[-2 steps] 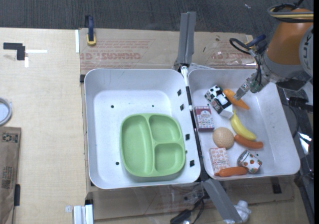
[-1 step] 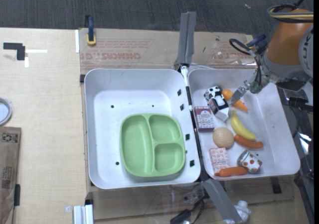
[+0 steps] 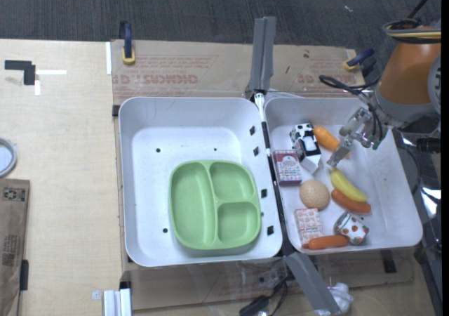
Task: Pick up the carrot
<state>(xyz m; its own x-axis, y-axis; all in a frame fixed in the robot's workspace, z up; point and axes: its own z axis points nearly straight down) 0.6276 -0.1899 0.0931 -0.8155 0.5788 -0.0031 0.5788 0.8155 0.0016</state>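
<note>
Two shallow white bins sit side by side on a pale wooden bench (image 3: 56, 132). The left bin (image 3: 140, 167) holds a green divided plate (image 3: 214, 203) with three compartments, lying flat near the bin's front.

The right bin (image 3: 400, 202) is the landmark for everything else. Along its front wall lies the carrot (image 3: 325, 241), a slim orange piece lying on its side, untouched and well apart from the hand. Just behind the carrot is a small pink patterned packet (image 3: 308, 222), and just to the carrot's right a small crumpled item in silver, white and orange (image 3: 351, 228). Near the bin's middle sit a tan egg-shaped object (image 3: 314, 194), a yellow banana (image 3: 347, 185) and, touching the banana's front side, an orange-red sausage-shaped piece (image 3: 350, 201). Against the bin's left wall lies a small pink-and-white box (image 3: 287, 166). Toward the bin's back are a black-and-white toy (image 3: 304, 140) and, beside it, a short orange piece (image 3: 325, 138).

The grey arm with its orange band (image 3: 410, 72) reaches in over the bin's back right corner. The hand (image 3: 339, 155) hangs tilted over the back half of the bin, its tip between the short orange piece and the banana. Its fingers look close together with nothing visible between them, though I cannot tell for certain how far open they are.
</note>
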